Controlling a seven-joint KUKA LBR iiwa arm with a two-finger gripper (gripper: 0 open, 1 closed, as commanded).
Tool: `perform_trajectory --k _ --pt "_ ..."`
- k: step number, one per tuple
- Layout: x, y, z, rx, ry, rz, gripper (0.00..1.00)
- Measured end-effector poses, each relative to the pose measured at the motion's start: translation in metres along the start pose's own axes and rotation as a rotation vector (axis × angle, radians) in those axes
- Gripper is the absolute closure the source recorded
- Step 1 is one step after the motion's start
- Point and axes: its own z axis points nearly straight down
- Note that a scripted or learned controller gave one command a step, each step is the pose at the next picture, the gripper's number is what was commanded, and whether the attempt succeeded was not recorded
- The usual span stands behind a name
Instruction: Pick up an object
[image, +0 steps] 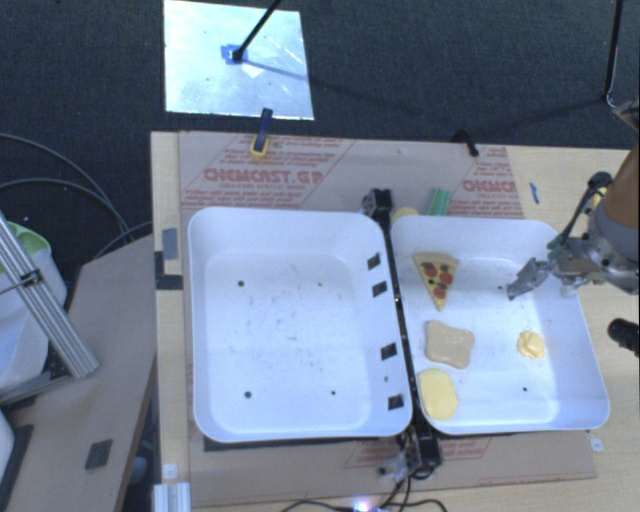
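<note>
**Gripper poised over the right bin, nothing taken yet**

The gripper hangs above the upper right part of the right bin, reaching in from the right edge. Whether its jaws are spread or pressed together cannot be told at this angle; nothing is seen between them. To do the step well, the arm probably needs to centre over a single item, come straight down, and close only once the thing lies between the jaws (the flat pieces may offer little to pinch, so the small lump looks the kinder target).

The right bin holds four candidates: a pizza slice near its upper left, a tan toast-like piece below that, a pale yellow disc by the lower left corner, and a small yellow lump, the nearest to the gripper. All lie apart from each other. The left bin sits just beside it, rims touching.
</note>
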Motion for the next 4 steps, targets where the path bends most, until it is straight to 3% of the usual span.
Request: perform_trajectory --k 1,2,3,4 --pt "0.067 0.073 0.095 -0.017 -0.001 -0.013 0.0" --pt "0.011 -0.015 0.088 -0.019 -0.004 0.003 0.0" --pt "0.086 -0.041 0.09 -0.02 -0.004 -0.008 0.0" --pt "0.117 -0.003 0.088 -0.027 -0.014 -0.004 0.0"
